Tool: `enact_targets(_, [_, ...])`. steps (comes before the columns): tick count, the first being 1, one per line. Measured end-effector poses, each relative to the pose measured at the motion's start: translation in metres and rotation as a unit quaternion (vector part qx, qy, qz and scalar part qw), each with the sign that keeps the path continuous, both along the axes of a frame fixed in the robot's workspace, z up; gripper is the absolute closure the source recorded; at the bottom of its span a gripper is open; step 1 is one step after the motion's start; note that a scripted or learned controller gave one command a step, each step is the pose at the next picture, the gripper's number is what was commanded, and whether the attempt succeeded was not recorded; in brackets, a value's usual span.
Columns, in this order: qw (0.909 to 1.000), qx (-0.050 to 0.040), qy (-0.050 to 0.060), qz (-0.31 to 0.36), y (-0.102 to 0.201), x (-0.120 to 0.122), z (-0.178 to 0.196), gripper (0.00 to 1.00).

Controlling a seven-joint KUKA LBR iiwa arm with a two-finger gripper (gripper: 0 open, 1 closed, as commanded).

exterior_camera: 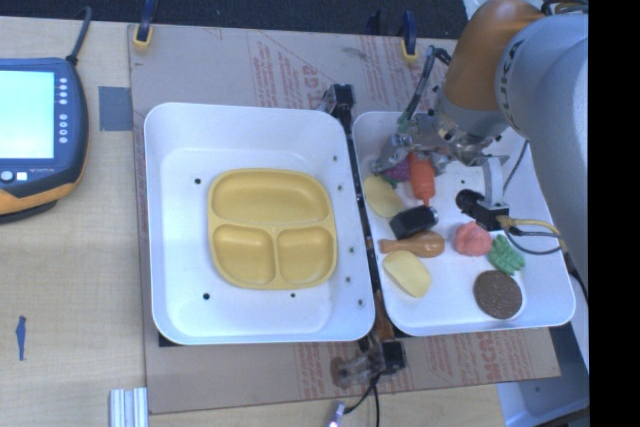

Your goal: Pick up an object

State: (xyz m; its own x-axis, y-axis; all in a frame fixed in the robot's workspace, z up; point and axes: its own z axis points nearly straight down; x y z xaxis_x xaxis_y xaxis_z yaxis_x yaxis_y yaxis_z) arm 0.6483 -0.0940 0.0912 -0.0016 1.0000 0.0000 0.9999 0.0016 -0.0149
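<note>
Overhead, the grey arm [545, 65] with its orange band reached in over the far corner of the right bin [545, 310]. Its end effector [420, 155] hung low among the toys there, just above or against an orange carrot [423, 179] and something purple [398, 170] beside it; whether it was spread or pressed together I could not tell, nor whether it pinched anything.

The right bin was shallow, white and glossy, crowded with small plastic pieces: two pale yellow rounded lumps [407, 273], a black block [412, 219], a tan drumstick shape [414, 245], a pink knobbly piece [473, 239], a green ridged one [506, 258] and a flat brown speckled disc [497, 295].

The left bin [180, 315] held a smooth yellow tray [271, 227] with three compartments. Both bins sat on brown cardboard [250, 65] on the wooden desk [70, 295], with a handheld control pad [38, 135] lying well apart at the left.
</note>
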Motion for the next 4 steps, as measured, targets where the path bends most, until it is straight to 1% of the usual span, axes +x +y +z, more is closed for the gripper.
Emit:
enact_targets(1, [1.0,0.0006,-0.002,0.001,-0.005,-0.002,0.0,0.0])
enact_targets(2, [1.0,-0.0004,-0.005,0.001,0.001,-0.017,0.001,0.0])
enact_targets(3, [1.0,-0.0003,-0.005,0.001,-0.011,-0.019,0.001,0.0])
enact_targets(4, [1.0,-0.0009,-0.006,0.002,-0.004,-0.007,0.001,0.0])
